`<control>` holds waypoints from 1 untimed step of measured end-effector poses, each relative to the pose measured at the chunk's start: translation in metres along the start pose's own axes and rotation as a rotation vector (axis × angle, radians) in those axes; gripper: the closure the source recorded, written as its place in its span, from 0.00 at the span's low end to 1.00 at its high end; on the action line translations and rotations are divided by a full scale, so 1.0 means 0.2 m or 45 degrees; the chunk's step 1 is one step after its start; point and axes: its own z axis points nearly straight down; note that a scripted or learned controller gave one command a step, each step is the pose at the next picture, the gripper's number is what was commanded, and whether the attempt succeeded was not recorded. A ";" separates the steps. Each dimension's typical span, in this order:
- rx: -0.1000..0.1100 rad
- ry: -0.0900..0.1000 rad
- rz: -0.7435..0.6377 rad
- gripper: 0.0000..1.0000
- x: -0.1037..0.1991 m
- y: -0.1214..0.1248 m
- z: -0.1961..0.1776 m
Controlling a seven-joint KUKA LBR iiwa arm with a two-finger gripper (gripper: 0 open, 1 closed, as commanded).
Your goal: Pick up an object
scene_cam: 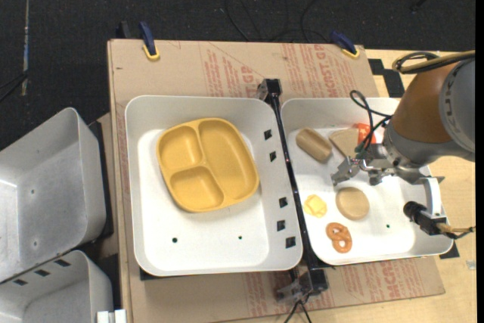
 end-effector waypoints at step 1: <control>-0.003 -0.001 0.000 1.00 0.00 0.00 -0.05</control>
